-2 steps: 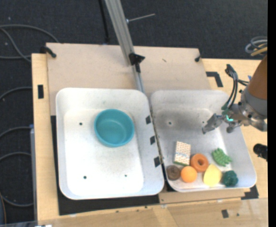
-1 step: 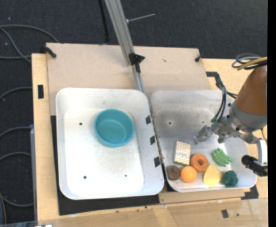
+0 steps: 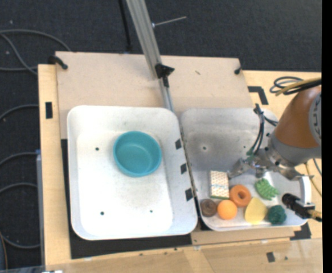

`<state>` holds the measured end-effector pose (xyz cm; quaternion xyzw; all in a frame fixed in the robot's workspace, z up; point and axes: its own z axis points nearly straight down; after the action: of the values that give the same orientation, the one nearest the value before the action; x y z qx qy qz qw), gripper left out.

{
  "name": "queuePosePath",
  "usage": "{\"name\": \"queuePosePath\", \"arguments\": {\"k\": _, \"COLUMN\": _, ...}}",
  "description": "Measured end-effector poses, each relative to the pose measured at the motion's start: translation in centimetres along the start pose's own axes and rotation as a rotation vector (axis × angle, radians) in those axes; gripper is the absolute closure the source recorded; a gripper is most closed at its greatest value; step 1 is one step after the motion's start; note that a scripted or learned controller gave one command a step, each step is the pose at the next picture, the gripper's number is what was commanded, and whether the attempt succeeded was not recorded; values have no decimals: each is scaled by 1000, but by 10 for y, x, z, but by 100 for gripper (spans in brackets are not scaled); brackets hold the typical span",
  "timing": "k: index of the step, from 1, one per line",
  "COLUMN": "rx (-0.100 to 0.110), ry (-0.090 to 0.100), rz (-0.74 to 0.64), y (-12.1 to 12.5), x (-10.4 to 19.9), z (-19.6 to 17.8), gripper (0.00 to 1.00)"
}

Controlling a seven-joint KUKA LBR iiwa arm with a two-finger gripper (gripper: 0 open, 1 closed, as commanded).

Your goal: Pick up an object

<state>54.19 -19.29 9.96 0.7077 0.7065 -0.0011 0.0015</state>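
My gripper (image 3: 255, 165) hangs low over the right bin (image 3: 217, 131), near its right side, below the orange band of the arm (image 3: 298, 123). Just under and in front of it lie a light green leafy piece (image 3: 265, 187), an orange ring (image 3: 240, 195) and a pale patterned block (image 3: 218, 183). Along the bin's front edge sit a brown ring (image 3: 209, 207), an orange ball (image 3: 227, 210), a yellow piece (image 3: 255, 210) and a dark green piece (image 3: 277, 214). Nothing shows in the gripper's grasp.
A teal bowl (image 3: 137, 153) sits in the left bin (image 3: 91, 209). A metal pole (image 3: 146, 33) slants up from between the bins at the back. Cables run by the arm at the right.
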Motion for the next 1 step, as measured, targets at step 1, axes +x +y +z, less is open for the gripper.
{"name": "queuePosePath", "arguments": {"k": 1, "rx": -5, "ry": 1, "rz": 3, "y": 1, "x": 0, "z": -12, "gripper": 100}}
